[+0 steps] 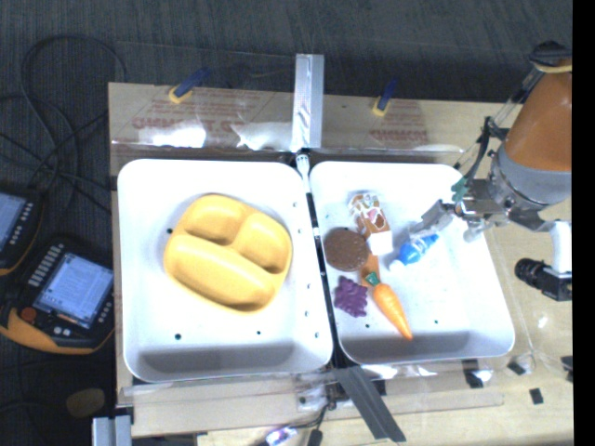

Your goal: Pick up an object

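Gripper (437,219): we place it at 2 o'clock in the right bin (483,277); spread or pinched, we cannot tell.
Blue object (415,248): lying just beside it at 7 o'clock.
Carrot (391,309): at 6 o'clock.

Arm (544,133) cropped at right edge

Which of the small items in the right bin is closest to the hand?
The blue bottle, lying just left of the hand; the carrot and brown disc sit farther away.

Glossy white plastic bins (214,360) — smooth yellow bread (228,251).
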`<action>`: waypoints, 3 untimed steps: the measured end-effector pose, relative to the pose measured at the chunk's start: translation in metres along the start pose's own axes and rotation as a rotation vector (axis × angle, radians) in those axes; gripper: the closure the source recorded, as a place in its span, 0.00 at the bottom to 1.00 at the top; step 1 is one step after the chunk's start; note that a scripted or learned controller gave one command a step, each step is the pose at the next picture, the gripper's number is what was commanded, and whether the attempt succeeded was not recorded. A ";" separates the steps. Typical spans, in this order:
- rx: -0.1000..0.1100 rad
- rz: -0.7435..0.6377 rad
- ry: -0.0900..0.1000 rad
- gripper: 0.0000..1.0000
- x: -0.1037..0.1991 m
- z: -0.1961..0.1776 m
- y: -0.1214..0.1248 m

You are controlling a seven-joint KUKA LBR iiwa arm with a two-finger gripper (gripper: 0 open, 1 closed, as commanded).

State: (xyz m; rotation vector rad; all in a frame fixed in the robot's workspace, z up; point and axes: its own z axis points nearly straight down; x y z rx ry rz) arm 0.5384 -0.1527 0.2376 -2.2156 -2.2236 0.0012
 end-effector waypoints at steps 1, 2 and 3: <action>0.001 -0.134 0.001 0.00 0.053 0.109 0.028; -0.016 -0.333 -0.005 0.00 0.024 0.147 -0.015; -0.019 -0.334 -0.003 1.00 0.025 0.138 -0.014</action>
